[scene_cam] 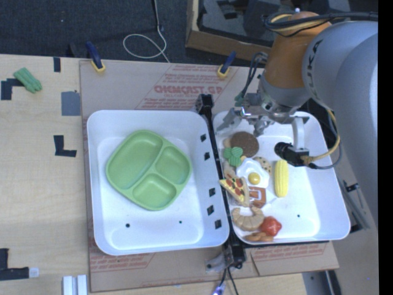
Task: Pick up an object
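My gripper (244, 122) hangs over the back left of the right bin (325, 217), its fingers spread open with nothing between them. Just below it lies a brown round patty (244, 143). Toy foods crowd that bin's left side: green broccoli (233, 155), a fried egg (253, 177), a yellow corn cob (280, 178), a pizza slice (233, 189), a red-and-white bacon piece (258, 196), a tan croissant (247, 219) and a red tomato (271, 226).
In the left bin (101, 226) a green three-compartment plate (149, 169) lies flat. The black divider (212, 165) runs between the bins. The arm's grey body and orange band (288, 60) loom over the right bin's far side.
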You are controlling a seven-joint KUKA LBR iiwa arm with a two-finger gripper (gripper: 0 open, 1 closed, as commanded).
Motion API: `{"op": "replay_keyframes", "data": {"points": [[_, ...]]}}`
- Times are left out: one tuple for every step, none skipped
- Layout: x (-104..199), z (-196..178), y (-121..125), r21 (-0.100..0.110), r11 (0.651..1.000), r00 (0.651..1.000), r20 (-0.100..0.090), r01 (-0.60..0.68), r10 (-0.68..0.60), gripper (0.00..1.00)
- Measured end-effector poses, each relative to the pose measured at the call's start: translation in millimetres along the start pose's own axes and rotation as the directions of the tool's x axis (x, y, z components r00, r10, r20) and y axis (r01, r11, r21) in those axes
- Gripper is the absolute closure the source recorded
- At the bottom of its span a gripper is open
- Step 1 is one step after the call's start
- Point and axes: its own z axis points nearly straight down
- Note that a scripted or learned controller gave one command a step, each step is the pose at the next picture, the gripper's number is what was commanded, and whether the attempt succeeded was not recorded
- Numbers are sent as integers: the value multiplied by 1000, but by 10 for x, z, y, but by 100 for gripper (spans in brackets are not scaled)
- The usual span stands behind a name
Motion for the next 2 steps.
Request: {"op": "replay_keyframes", "data": {"points": [[-31, -63, 8, 2, 1000, 1000, 1, -2, 2, 100], [-211, -150, -509, 3, 1000, 1000, 3, -7, 6, 100]]}}
